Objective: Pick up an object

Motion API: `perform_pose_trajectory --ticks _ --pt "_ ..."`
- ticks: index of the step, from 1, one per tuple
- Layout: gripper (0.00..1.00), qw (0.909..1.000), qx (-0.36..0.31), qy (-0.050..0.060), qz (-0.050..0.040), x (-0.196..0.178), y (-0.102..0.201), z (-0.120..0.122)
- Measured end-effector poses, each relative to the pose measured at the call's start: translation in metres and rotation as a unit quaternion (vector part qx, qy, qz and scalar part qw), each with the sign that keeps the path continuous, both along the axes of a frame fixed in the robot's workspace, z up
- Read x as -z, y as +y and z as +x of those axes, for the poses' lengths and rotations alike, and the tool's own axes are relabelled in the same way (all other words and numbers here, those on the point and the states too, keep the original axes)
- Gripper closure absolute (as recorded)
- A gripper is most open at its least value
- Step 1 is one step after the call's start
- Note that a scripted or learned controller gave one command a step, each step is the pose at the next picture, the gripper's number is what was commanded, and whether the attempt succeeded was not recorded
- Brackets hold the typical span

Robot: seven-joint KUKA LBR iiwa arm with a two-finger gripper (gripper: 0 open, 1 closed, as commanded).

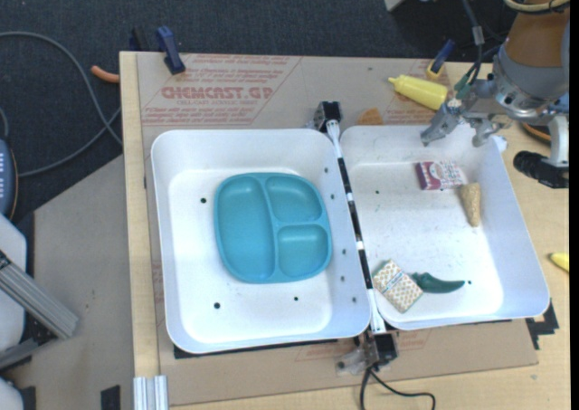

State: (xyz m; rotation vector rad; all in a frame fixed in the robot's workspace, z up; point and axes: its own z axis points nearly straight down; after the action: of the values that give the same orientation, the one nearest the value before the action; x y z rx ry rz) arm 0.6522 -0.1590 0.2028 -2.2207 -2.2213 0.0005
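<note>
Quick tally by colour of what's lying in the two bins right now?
Blue: 1, divided plate
Green: 1, pepper-like piece
Tan: 1, cone
Red-and-white: 1, packet
Checkered: 1, small box
Total: 5

Red printed lettering runs across the brown cardboard sheet (226,82) under the two white bins, well to the left of the gripper (463,126) in the camera view. The largest line reads roughly "CHEMCAST GP"; the last letters are faint. Smaller red lines above and below it are too small to read. Just below the gripper, a small red and white packet (440,175) carries print that is too blurred to read. A checked packet (397,285) farther below shows no legible words.
</note>
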Motion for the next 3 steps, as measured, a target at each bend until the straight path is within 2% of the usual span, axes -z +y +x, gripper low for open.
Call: perform_pose_trajectory --ticks 1,2,3 --pt "0.0 1.0 -0.001 -0.003 -0.0011 0.109 -0.001 0.01" --pt "1.0 1.0 -0.002 -0.005 -0.0033 0.097 -0.002 0.011" --pt "0.0 1.0 -0.002 -0.005 -0.0033 0.098 -0.002 0.011"
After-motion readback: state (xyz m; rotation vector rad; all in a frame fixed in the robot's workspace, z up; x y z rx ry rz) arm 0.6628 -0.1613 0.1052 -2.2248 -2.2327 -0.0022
